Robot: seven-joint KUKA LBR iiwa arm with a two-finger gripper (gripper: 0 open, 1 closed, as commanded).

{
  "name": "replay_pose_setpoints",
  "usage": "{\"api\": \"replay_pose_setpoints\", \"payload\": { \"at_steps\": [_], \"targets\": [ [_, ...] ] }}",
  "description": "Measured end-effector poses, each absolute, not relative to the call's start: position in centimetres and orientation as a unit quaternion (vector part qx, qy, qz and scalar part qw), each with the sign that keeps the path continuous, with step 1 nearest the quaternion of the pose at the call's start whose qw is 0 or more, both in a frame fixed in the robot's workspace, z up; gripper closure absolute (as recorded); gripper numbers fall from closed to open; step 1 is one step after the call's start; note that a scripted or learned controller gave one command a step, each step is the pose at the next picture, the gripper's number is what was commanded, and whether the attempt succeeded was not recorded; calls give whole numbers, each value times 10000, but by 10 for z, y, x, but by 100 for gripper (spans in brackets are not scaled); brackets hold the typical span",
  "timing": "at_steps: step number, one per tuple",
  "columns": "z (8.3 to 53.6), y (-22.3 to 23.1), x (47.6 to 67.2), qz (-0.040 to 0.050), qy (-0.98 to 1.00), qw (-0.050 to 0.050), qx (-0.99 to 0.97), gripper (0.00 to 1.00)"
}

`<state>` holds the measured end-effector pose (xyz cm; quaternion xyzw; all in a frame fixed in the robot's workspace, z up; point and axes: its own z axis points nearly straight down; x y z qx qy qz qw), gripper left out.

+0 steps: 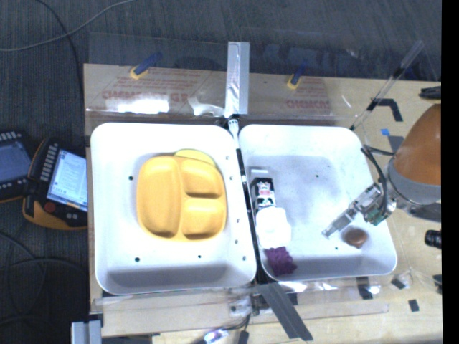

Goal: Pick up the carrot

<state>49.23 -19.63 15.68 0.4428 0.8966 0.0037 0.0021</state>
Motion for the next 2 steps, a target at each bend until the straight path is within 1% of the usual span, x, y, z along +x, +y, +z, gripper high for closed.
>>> {"api": "replay_pose_setpoints", "payload": {
  "at_steps": [1,2],
  "targets": [
    [166,-195,494,47,8968,30,4424,100],
    [166,-195,494,46,8968,29,4423,0]
  ]
}}
